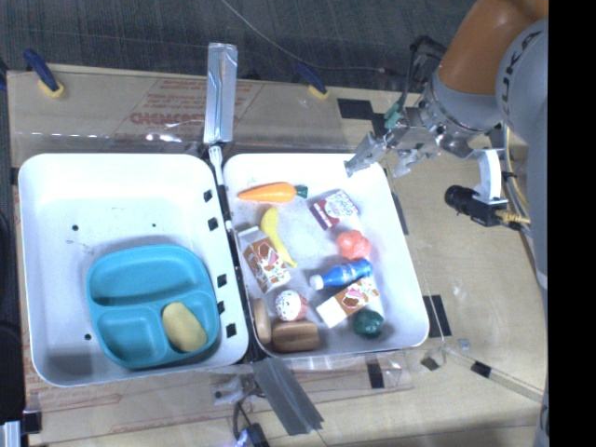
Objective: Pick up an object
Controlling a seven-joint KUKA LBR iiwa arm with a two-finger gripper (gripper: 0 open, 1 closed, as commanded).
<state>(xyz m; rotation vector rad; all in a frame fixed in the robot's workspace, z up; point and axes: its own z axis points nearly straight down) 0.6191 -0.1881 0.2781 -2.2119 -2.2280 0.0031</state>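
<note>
Nothing is lifted yet: the tool [372,154] hovers with fingers spread and bare at the far rim of the right bin [402,250], while carrot [267,192], banana [272,231] and bottle [341,275] lie loose within, so the pick remains ahead.

A single fixed camera looks down from above the bench at a slant, far enough off to take in both shallow white plastic bins: the left bin [47,250] and the right bin [396,240] sit side by side mid-frame. The pale wooden bench top [466,277] runs to the right, where the grey and orange robot arm [494,45] enters.
</note>
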